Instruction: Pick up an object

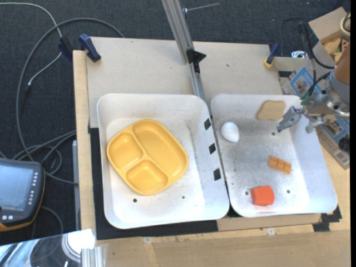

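The right bin (311,188) holds a tan bread-like slice (271,110) at its far edge and a white egg (230,131) at its left side. A small orange waffle piece (279,164) lies near the middle and an orange-red block (262,196) near the front. My gripper (298,122) hangs over the bin's far right part, just right of the tan slice. It is open, with nothing between its fingers (286,119).
The left bin (111,204) carries a yellow divided plate (146,156). A metal rail (178,21) runs from the top down between the bins. Boxes and cables (328,32) crowd the right side. A tablet (19,191) lies at the far left.
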Controlling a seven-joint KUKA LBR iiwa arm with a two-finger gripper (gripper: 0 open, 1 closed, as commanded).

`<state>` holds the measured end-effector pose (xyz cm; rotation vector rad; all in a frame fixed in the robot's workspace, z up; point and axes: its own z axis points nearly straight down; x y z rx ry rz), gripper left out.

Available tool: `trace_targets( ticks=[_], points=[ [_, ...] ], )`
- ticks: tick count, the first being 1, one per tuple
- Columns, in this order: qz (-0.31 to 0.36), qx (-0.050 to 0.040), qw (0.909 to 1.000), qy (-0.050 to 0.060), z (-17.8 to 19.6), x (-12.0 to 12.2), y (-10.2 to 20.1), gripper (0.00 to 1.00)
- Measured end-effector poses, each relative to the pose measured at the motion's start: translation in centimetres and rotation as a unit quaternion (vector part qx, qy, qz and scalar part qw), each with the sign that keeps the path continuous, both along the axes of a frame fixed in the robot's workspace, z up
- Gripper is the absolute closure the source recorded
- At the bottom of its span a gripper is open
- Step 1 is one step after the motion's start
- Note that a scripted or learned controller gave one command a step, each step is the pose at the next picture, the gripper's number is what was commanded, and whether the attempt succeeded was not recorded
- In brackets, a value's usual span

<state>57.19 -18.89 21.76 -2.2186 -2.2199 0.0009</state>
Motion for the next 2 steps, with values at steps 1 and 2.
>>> trace_targets(
  ticks=[1,2],
  points=[
    [-0.001,0.0018,1.0,0.005,-8.7,-4.6,2.1,0.0],
    [0.003,0.0008,1.0,-0.002,-0.4,-9.5,8.5,0.0]
  ],
)
